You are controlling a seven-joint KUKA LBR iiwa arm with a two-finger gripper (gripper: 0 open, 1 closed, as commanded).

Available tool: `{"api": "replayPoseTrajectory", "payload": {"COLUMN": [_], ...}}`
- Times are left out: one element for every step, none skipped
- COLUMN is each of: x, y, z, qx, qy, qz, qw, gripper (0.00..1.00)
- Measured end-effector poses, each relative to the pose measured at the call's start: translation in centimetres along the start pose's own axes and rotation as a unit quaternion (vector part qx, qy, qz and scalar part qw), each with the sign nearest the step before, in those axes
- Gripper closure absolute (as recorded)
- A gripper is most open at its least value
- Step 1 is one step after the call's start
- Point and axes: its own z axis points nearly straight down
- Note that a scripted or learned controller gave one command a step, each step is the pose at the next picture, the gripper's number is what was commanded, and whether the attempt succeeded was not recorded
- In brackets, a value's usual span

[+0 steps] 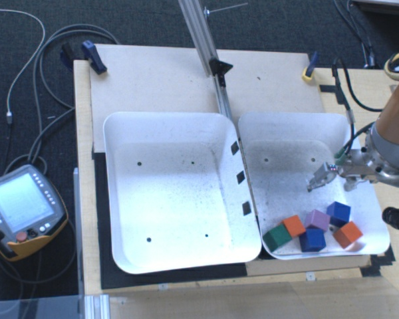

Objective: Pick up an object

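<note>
From the overhead camera, the hand [317,178] hangs over the right bin [279,145], reaching in from three o'clock; whether it is spread or pressed together I cannot tell, and nothing shows in it. The blocks cluster at the bin's near edge, toward five o'clock of the hand: a purple block [318,219] nearest, an orange block [293,226], a green block [276,236], two blue, another orange. The left bin [166,191] sits at nine o'clock on the pale worktop [153,78], with dark carpet [26,65] around.
</note>
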Motion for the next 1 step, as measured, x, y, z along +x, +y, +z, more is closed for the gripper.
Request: {"api": "replayPoseTrajectory", "payload": {"x": [5.13], "y": [0.97], "z": [-14.90], "qx": [-0.005], "qy": [-0.001], "qz": [-0.002], "qw": [1.0000], "gripper": [0.00]}}
